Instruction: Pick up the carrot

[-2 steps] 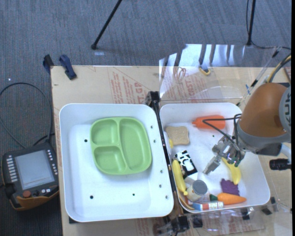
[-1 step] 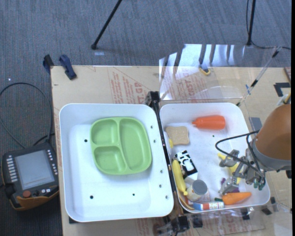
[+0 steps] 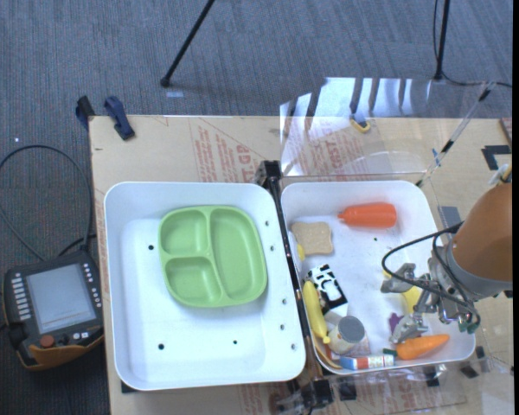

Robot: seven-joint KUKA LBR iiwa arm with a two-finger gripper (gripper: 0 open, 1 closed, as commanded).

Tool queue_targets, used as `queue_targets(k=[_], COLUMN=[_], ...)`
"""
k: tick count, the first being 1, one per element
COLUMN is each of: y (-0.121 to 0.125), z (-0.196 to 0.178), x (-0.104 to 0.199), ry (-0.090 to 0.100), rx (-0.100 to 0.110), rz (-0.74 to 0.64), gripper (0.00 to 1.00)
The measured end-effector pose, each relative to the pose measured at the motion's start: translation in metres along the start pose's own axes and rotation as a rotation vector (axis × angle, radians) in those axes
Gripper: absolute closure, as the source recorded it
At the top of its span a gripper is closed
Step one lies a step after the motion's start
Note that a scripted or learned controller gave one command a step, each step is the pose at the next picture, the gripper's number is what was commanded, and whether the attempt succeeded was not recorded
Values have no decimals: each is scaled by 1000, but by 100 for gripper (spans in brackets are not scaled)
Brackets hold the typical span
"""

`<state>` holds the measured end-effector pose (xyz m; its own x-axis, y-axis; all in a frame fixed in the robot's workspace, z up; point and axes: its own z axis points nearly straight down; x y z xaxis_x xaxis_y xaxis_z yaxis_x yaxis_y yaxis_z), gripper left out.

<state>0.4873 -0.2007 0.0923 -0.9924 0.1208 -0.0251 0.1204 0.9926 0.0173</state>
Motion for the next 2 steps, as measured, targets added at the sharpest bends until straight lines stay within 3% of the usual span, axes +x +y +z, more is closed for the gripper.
queue_targets(k=[1, 2], y=[3, 1], z=[-2, -1], x=[-4, -11], ry=[-11, -2], rx=[2, 5], rz=[-383, -513], gripper=[0, 0])
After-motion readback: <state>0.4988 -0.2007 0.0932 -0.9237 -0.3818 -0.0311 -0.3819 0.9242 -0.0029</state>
